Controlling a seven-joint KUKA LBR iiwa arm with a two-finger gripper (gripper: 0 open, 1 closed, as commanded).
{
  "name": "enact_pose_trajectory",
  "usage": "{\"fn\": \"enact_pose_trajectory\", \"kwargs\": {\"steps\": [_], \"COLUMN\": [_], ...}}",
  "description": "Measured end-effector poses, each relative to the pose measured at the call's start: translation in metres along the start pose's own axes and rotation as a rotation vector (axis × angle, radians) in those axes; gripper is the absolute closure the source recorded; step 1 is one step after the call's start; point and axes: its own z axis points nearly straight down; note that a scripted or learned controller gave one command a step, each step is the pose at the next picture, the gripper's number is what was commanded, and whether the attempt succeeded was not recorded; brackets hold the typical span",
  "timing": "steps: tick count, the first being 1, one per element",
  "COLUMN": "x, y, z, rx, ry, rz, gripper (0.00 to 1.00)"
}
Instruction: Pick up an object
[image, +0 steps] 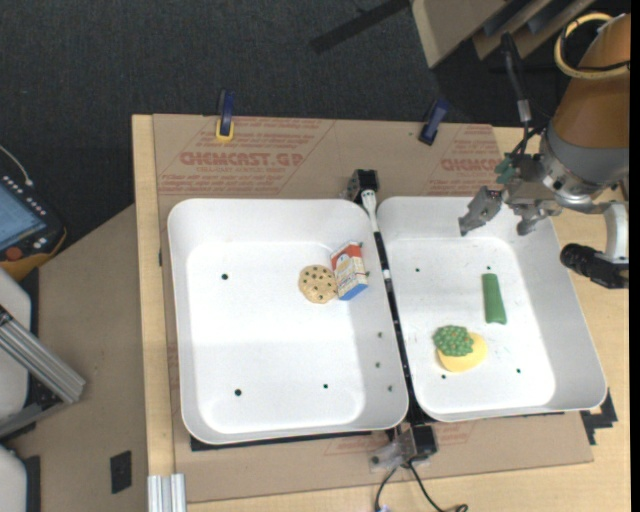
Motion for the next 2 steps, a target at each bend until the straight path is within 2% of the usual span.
{"fn": "enact_pose_trajectory", "kwargs": {"steps": [1, 2], "x": [-0.043, 0.008], "y": [-0.069, -0.131], "z": [0.142, 0.146], "rx": [0.019, 0.008], "ry": [0.003, 0.005], "rz": [0.007, 0.0], "gripper": [0.0, 0.0]}}
